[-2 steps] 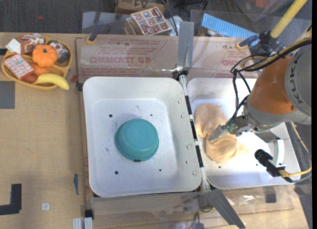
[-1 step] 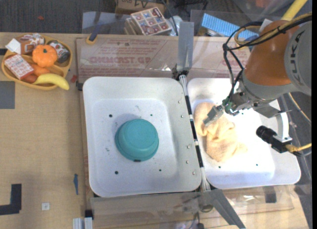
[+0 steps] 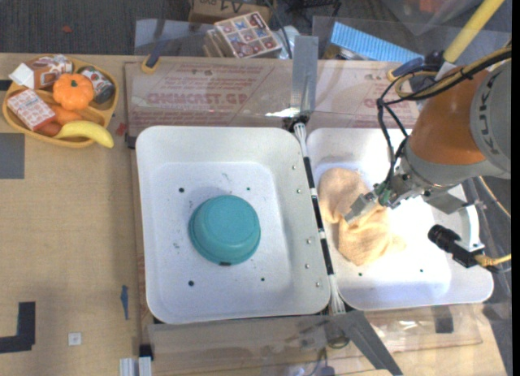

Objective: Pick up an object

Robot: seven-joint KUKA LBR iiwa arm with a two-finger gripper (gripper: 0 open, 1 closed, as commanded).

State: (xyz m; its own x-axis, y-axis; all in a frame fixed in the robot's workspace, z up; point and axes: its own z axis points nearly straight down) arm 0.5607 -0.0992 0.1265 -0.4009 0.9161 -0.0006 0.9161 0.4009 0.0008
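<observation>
A tan, crumpled cloth (image 3: pixel 357 228) lies in the left half of the right bin (image 3: pixel 422 285), close to the divider. My gripper (image 3: pixel 361 208) reaches in from the right and sits low on the cloth's upper middle, touching or pressing into its folds. The cloth rests on the bin floor and does not look lifted. A teal bowl (image 3: pixel 226 228) sits upside down in the middle of the left bin (image 3: pixel 162 171), well away from the gripper.
The grey arm with its orange band (image 3: pixel 455 131) hangs over the right bin's far right side. A black cylinder part (image 3: pixel 447 239) sticks out near that bin's right wall. A yellow dish of toy food (image 3: pixel 57 102) stands at the bench's far left.
</observation>
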